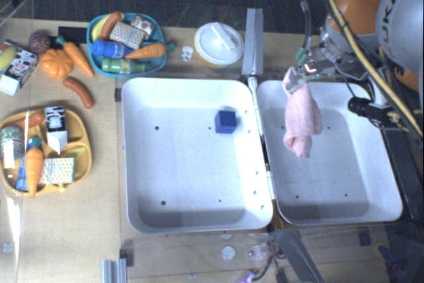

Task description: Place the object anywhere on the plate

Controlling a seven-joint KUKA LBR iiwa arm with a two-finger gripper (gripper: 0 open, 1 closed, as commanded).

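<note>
A pink cloth hangs limp over the left part of the right bin. Its top corner is pinched in my gripper, which is shut on it above that bin's back-left area. A small blue cube lies in the left bin, near its back right. A round white plate with a yellow rim sits on the bench just behind the left bin, to the left of my gripper.
A metal divider post stands between the plate and my gripper. A blue bowl and a yellow tray of toy food sit at the left, with loose toy vegetables nearby.
</note>
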